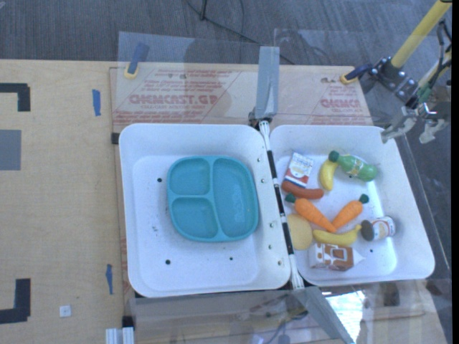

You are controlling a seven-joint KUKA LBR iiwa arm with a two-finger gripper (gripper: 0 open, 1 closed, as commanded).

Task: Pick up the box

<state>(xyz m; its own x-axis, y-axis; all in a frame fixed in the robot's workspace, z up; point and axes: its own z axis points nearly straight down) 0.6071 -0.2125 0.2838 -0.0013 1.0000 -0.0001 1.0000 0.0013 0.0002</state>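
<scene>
The gripper (418,122), its state impossible to tell, is hovering beyond the right bin's (414,213) corner; the box (300,169) is lying off to its lower left.

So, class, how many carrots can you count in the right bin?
2. One carrot lies near the middle of the right bin, below the hot dog. The other carrot lies to its right, tilted, above a banana. Others could be hidden beneath the pile.
</scene>
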